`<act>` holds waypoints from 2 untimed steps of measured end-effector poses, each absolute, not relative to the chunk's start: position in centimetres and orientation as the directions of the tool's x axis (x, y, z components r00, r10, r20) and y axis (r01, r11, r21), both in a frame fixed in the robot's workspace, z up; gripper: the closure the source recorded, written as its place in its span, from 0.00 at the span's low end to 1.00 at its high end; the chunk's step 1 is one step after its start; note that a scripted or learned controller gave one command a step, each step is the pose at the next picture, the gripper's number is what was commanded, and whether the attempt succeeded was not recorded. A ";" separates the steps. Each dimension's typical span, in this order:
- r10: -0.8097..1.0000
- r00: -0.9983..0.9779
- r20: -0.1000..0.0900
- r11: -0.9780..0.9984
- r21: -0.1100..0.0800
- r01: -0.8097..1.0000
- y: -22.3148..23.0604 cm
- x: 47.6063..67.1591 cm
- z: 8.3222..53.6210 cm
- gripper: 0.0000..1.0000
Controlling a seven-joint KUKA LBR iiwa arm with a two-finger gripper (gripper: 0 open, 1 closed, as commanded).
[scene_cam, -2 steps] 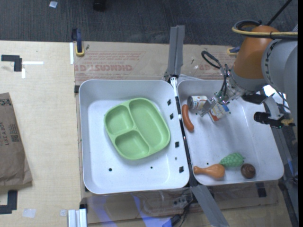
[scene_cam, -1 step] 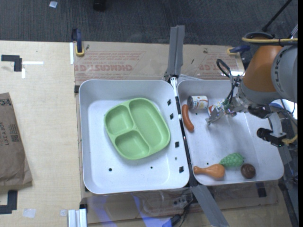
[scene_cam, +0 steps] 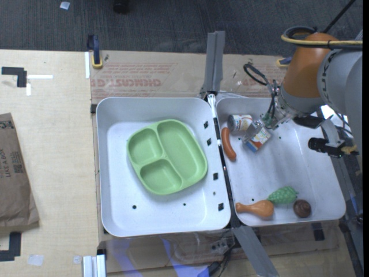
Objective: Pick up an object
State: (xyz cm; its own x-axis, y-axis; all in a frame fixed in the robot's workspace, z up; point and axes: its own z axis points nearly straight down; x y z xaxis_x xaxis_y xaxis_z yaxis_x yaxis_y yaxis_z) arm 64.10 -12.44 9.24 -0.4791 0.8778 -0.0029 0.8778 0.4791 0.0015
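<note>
Two bins side by side from above: left bin [scene_cam: 109, 172] has a green divided plate [scene_cam: 167, 156]; right bin [scene_cam: 323, 172] has a hot dog [scene_cam: 229, 143], can [scene_cam: 239, 122], small packet [scene_cam: 257, 139], squash [scene_cam: 256, 209], green cone [scene_cam: 282, 196] and brown ball [scene_cam: 302, 208]. Gripper [scene_cam: 268, 120] is low at the packet, close to the can near the back wall; its grip cannot be told, so nothing reads as lifted yet. Bin middle lies open; front-edge items sit apart.

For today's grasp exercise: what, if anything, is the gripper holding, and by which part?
It cannot be told: the gripper hangs over a small blue and white packet in the right bin, contact unclear.
</note>
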 end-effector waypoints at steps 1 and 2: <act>0.877 -0.480 -0.006 0.480 0.002 0.877 -12.5 64.2 10.2 1.00; 0.896 -0.443 -0.001 0.443 0.000 0.896 -10.4 63.6 11.2 1.00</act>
